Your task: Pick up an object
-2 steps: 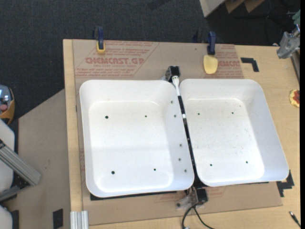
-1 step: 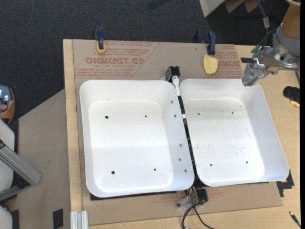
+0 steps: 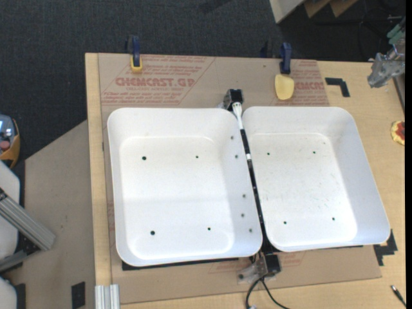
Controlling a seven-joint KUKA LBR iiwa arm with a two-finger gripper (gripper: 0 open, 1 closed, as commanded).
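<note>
Left bin [image 3: 122, 172] at board's left half, floor bare white; right bin [image 3: 360, 172] touching it, floor bare too. Only candidate object: pale yellow lump [image 3: 284, 86], rounded, soft-looking, on board's back edge just behind right bin, below blue clamp [image 3: 285, 55]. Gripper state: cannot tell. Best approach from above, straddling lump's narrow width

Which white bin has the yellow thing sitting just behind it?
The right white bin. The yellow thing lies on the board beyond its far-left corner; the left bin lacks one.
</note>
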